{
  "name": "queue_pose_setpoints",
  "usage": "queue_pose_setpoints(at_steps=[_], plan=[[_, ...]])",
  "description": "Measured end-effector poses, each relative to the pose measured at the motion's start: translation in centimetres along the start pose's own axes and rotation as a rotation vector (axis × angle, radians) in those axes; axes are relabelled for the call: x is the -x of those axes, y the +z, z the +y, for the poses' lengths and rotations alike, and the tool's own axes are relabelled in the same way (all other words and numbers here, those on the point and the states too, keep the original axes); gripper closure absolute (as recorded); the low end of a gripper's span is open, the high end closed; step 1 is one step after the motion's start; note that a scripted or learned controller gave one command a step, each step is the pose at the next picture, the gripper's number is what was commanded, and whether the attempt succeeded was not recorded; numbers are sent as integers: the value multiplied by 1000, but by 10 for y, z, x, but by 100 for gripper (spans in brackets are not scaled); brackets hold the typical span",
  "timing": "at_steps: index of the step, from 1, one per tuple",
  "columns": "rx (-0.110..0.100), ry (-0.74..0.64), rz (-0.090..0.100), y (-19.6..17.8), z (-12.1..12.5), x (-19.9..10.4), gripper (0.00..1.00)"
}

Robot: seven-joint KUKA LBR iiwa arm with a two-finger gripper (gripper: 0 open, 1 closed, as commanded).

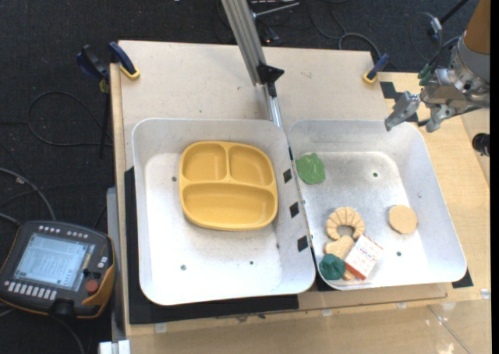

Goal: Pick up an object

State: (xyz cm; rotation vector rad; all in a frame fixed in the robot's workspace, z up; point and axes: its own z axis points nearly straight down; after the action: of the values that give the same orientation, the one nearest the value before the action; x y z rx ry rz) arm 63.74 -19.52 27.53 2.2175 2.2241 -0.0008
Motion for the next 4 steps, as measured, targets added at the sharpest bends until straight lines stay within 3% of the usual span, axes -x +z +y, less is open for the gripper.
queue_pose_setpoints(at_steps=[1,4], plan=[[0,0,0,0,0,0,0],[-5,3,1,165,6,4,0]])
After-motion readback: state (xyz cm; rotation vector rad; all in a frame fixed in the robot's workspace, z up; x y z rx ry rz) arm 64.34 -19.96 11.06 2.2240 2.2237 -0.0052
